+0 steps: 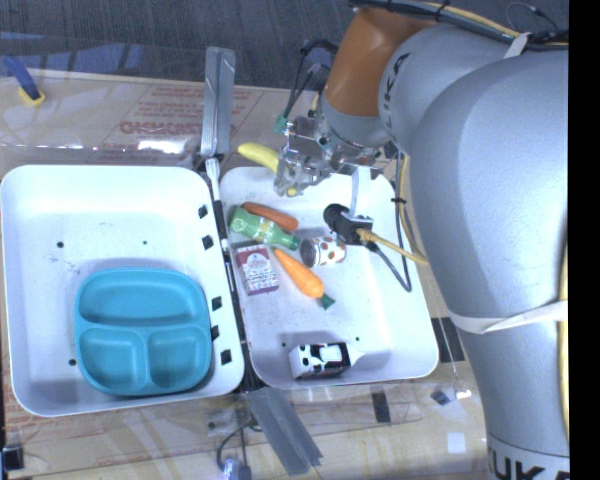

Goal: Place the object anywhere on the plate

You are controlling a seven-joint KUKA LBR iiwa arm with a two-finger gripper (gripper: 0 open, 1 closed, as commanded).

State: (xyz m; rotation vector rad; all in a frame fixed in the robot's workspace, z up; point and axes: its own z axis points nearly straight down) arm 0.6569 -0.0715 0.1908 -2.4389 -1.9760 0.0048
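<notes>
A blue divided plate (140,331) lies in the front half of the left bin (30,198). In the right bin (400,308) lie a yellow banana (256,155), a red sausage (270,214), a green bottle (263,231), an orange carrot (300,273), a maroon packet (257,270), a small can (326,252) and a black-and-white cow toy (322,358). My gripper (292,180) hangs over the back of the right bin, just right of the banana and above the sausage. I see nothing between its tips.
A grey divider rail (218,108) runs between the two bins. The arm's large grey body (480,218) covers the right bin's right side. The back half of the left bin is bare white floor.
</notes>
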